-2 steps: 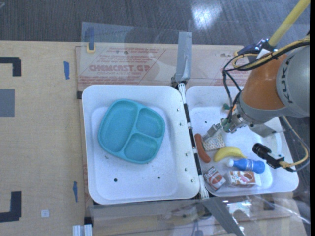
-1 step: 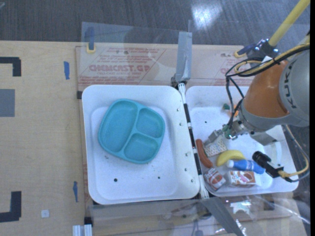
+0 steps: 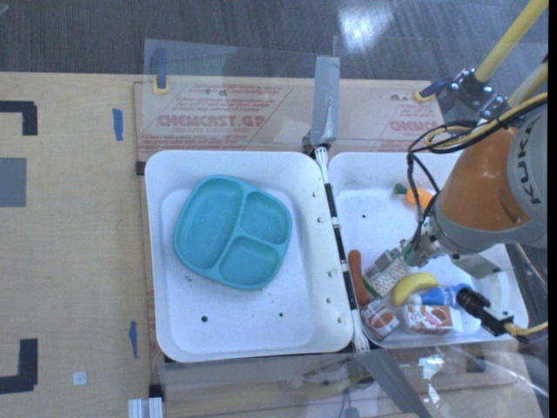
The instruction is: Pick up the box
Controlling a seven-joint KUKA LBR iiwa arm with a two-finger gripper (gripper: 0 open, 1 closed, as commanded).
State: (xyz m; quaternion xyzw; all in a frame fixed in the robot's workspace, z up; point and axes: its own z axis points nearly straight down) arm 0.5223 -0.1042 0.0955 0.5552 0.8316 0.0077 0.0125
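Right bin point(image 3: 374, 207), near corner: red-and-white box point(image 3: 431, 318) lies flat close to the near wall; this looks like the task's thing. A round red-and-white tub point(image 3: 380, 319) sits just beside it on the view's left. A banana point(image 3: 412, 286) rests just behind the box, apparently overlapping its far edge, with a blue item point(image 3: 454, 295) beside that.

Next back: grey packet point(image 3: 383, 273) and a sausage point(image 3: 355, 277) near the divider. The gripper point(image 3: 418, 252) hangs over the packet/banana area, not over the box. Can't tell how far open it is, and nothing is visibly held.

Farther: a small orange piece point(image 3: 419, 195) in the right bin. The left bin point(image 3: 174, 320) holds a teal divided plate point(image 3: 233, 231). The desk point(image 3: 70, 233) runs beyond both bins.

Risks, as a judgement: the pile is tight, so a straight descent from here would likely land on the banana or packet, giving a wrong pick. The box is hemmed in by the wall, tub and banana, leaving little room to get around it, so a closing gripper may catch a neighbour or push the box against the wall. It lies flat, so a grip may slip off.
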